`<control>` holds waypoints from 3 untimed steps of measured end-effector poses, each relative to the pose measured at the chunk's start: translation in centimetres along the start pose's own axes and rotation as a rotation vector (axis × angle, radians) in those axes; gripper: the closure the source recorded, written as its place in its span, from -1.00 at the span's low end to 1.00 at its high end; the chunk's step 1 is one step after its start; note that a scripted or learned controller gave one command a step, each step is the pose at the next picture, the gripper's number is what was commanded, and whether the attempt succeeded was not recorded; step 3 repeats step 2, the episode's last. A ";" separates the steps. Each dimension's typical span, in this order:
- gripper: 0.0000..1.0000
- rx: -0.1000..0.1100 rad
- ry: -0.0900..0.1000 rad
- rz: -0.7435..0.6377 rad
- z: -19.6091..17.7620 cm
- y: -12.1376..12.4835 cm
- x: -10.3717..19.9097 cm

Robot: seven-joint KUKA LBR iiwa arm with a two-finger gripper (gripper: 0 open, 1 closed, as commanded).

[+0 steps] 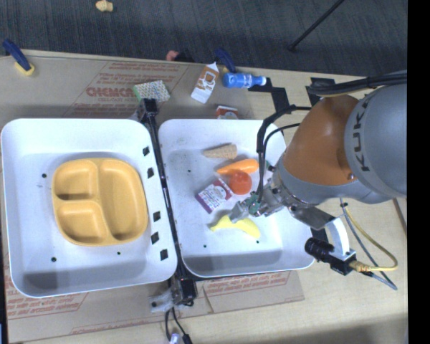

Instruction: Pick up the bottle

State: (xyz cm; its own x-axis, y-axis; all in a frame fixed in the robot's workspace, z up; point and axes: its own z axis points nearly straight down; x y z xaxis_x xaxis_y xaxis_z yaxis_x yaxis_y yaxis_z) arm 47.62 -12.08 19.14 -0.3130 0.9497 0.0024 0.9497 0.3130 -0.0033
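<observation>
In the right bin [201, 253], a small orange-red bottle-like object [241, 183] stands just below an orange carrot [237, 167]. My gripper [246, 209] hangs low over the bin's middle right. It sits just below that orange-red object and right above a yellow banana [238, 226]. A purple packet [213, 196] lies to the gripper's left. Nothing can be seen held in the gripper. A blue bottle [238, 81] lies on its side on the bench beyond the bins, far from the gripper.
A tan bread piece [220, 151] lies at the back of the right bin. The left bin [21, 156] holds a yellow divided plate [100, 199]. A small carton [205, 83] and a sponge [152, 89] lie on the bench behind the bins.
</observation>
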 end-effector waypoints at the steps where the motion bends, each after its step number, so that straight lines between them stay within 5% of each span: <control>1: 1.00 -0.003 -0.003 0.076 -6.9 -1.6 -5.6; 2: 1.00 0.001 0.001 0.301 3.5 -0.6 -1.8; 3: 1.00 0.001 0.001 0.301 3.5 -0.6 -1.8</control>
